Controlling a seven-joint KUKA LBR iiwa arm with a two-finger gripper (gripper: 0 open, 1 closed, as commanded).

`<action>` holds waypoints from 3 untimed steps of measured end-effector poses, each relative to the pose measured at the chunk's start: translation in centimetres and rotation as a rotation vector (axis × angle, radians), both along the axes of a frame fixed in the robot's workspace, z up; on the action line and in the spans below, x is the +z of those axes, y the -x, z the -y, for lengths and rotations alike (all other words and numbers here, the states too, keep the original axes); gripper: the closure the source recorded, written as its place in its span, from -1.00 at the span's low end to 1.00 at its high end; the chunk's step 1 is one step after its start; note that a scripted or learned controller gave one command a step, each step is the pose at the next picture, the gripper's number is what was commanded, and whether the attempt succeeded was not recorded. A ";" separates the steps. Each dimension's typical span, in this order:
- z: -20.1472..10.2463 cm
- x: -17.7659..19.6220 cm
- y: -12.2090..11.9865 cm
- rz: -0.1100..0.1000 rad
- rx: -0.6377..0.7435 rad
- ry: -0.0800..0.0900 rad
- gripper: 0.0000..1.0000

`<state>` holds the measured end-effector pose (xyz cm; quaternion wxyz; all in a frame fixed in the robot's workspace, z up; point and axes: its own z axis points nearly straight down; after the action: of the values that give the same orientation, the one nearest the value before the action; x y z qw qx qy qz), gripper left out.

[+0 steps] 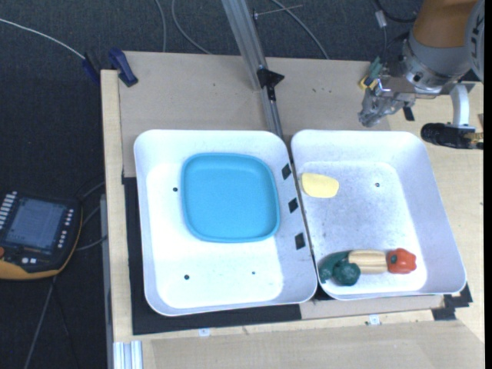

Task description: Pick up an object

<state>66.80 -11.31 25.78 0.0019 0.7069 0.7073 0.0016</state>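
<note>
Hovering above the bare bench, I am keeping my gripper just beyond the far rim of the right bin, near that bin's far middle edge. Nothing is sitting between its tips, and from this slanted view I cannot tell how it is set, released or clenched. My grey arm with its orange band is reaching in over the bin's far right corner.

Inside the right bin, a pale yellow piece is lying near the bin's far left corner, close to the wall it shares with its neighbour. Along the bin's near wall three things are lying in a row: a dark green lump toward the near left corner, a tan cylinder touching it, and a red object at the cylinder's other end. All of them are lying well apart from my gripper.

Beside the right bin, the left bin is holding a blue square tray.
</note>
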 end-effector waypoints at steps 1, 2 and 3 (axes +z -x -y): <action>-5.6 -0.1 2.0 -0.004 0.004 -0.002 1.00; -10.5 -1.3 2.6 -0.005 0.004 -0.001 1.00; -15.4 -1.3 2.9 -0.005 0.004 -0.002 1.00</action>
<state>63.94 4.05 24.45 -0.0004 0.7056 0.7086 0.0006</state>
